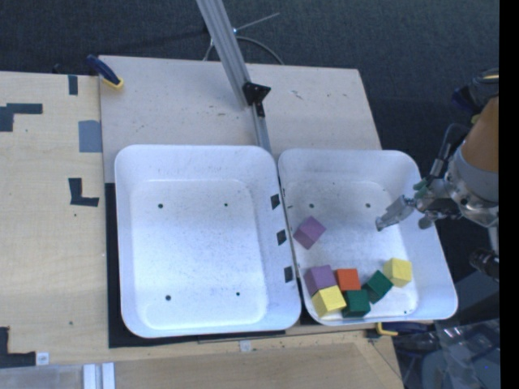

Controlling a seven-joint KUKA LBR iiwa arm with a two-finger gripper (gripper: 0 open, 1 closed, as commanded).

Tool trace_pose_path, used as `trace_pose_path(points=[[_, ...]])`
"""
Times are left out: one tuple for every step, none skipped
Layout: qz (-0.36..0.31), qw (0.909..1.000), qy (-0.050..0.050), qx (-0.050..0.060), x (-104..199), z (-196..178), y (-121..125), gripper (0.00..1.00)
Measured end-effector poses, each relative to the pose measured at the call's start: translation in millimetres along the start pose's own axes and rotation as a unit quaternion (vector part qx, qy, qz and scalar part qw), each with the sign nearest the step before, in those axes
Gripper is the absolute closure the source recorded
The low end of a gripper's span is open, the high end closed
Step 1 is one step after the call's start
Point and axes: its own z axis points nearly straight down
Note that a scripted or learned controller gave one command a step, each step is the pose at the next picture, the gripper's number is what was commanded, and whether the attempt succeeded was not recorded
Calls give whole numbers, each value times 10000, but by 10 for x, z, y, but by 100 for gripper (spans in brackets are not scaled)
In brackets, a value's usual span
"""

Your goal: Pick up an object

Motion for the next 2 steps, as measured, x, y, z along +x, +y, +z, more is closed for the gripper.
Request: trace_pose_path(points=[[-8, 10000, -4, -6, -286, 108, 403, 0], [4, 10000, 11, 42, -275, 1116, 270, 0]])
